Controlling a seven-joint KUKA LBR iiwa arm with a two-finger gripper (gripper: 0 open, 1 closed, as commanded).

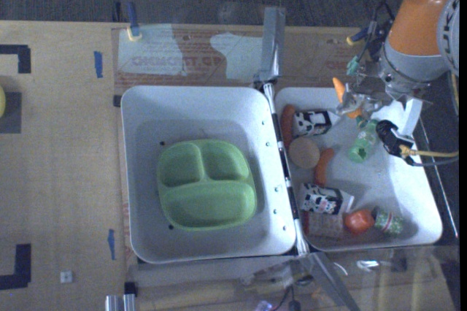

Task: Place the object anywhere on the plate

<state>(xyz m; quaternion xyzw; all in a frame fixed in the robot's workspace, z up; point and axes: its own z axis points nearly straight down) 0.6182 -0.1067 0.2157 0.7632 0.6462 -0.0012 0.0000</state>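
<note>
One carrot (338, 90) just beside tool (355, 104), over right bin (419, 193).

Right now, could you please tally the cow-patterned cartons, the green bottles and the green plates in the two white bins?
Black-and-white cow-patterned cartons: 2
Green plastic bottles: 2
Green divided plastic plate: 1
Total: 5

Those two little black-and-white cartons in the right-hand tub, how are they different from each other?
The upper carton lies near the bin's far end, beside a reddish sausage-like piece. The lower carton lies nearer the front, above a brownish block. The upper one points sideways, the lower slants. Both share cow-like patches.
</note>
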